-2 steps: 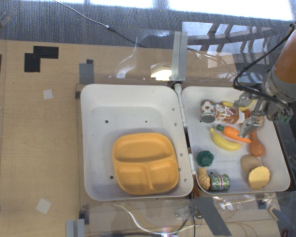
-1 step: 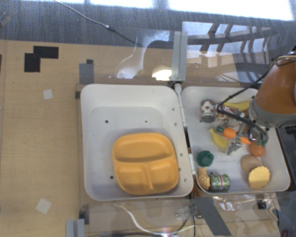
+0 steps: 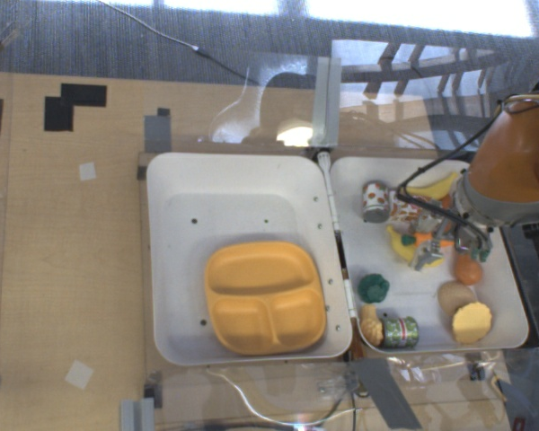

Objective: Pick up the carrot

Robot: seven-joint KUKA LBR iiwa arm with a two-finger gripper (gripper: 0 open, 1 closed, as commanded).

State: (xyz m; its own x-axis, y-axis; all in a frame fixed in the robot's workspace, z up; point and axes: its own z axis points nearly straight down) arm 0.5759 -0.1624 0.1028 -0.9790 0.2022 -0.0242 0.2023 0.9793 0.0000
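One carrot (image 3: 419, 237), small and orange, lies in the right bin (image 3: 512, 330) among toy food, directly under the claw (image 3: 428, 251). Claw state: cannot tell. Likely light, rigid, smooth plastic; grip mid-body, across its width.

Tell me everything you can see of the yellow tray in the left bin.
The yellow tray is a rounded-corner rectangle that looks like moulded plastic, matte orange-yellow. Raised ridges split it into three compartments: one long one along the far side and two smaller ones nearer the camera. It lies flat and upright on the floor of the left bin, turned slightly askew, toward the bin's near right corner. Nothing lies in it, and only the bin floor touches it.
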